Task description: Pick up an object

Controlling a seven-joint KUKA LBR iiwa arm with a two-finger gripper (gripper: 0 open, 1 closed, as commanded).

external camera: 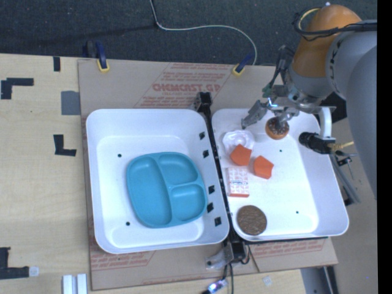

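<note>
I've got the end effector [270, 116] in upper right of frame, fingers spread, nothing pinched; small orange-brown object [277, 128] sits just below-right in right bin [318, 222]; I'd centre over it, descend straight, then close.

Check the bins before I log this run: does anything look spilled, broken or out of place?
Nothing stands out. The blue divided plate lies flat in the left bin; the two orange blocks, packet and brown disc sit loose in the right bin.

I see a wooden bench [37, 182] with black tape marks. On it a cardboard sheet [153, 84] is held by two clamps, carrying two white bins, left [104, 139] and right [318, 195].
</note>
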